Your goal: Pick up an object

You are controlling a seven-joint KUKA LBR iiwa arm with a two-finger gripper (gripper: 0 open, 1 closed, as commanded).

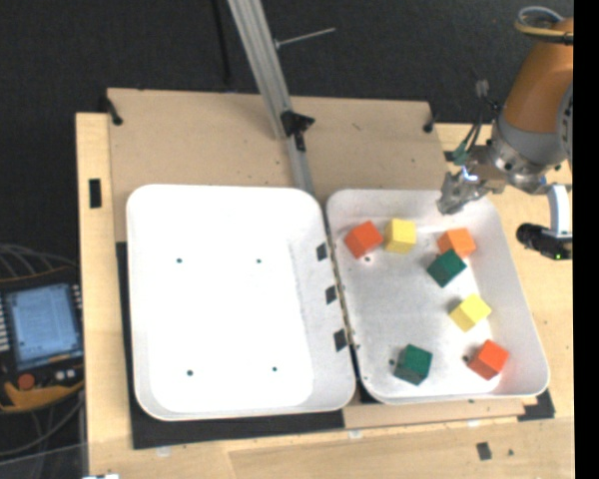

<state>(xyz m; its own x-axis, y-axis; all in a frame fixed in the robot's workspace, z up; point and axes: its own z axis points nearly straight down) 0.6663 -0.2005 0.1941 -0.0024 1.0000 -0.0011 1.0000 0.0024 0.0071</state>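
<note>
Right bin (519, 307) rim beneath gripper (457, 196)

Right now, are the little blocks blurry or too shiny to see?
In the camera view the blocks look a little soft but their colours read fine; the left bin is bright white without blinding glare; each block, like the green block, throws a faint shadow; the gripper looks slightly blurred.

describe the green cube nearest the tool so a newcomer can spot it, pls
Start at the right-hand shallow white bin, which holds the seven small coloured cubes. In its upper half, find the dark green cube, just below the small orange cube near the tool. The other green cube sits far lower, near the bin's front edge.
</note>
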